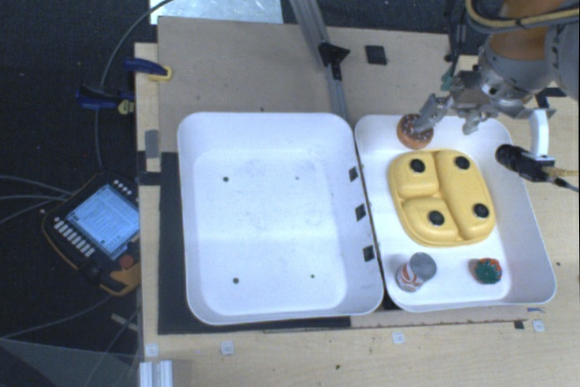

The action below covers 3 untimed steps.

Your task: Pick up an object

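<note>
Gripper [450,111] of our grey arm hovers over the right white bin [521,272], at its far edge; we cannot tell its opening, and nothing visibly sits in it. Just beside one finger lies a small round brown object [414,132]. We judge this the approach step; next we need descent and closing.

Even, bright overhead light is cast; the white bins [263,222] are nearly washed out, shadows are kept faint, and fine detail is softened throughout.
</note>
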Available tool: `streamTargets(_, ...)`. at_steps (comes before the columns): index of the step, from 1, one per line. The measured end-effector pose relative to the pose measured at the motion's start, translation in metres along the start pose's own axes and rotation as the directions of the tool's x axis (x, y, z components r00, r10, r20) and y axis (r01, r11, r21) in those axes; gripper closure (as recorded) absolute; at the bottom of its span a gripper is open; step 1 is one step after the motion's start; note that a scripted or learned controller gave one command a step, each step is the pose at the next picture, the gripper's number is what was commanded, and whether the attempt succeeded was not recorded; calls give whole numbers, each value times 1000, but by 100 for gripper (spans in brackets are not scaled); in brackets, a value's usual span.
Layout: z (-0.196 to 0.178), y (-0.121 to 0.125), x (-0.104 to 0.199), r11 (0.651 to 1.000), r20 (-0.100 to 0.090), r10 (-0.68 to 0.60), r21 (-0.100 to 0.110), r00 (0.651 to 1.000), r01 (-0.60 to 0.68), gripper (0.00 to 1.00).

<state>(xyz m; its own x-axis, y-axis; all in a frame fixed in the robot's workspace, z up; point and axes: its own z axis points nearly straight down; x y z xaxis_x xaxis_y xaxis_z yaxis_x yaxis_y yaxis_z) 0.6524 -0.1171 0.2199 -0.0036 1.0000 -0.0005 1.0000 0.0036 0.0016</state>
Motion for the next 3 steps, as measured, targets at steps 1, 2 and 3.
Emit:
streamTargets(1,46,7,6,1000,0,-3,2,1000,3,0)
streamTargets(2,106,4,12,1000,-1,-3,4,1000,3,0)
streamTargets(3,131,7,11,1000,2,-1,-5,1000,1,0)
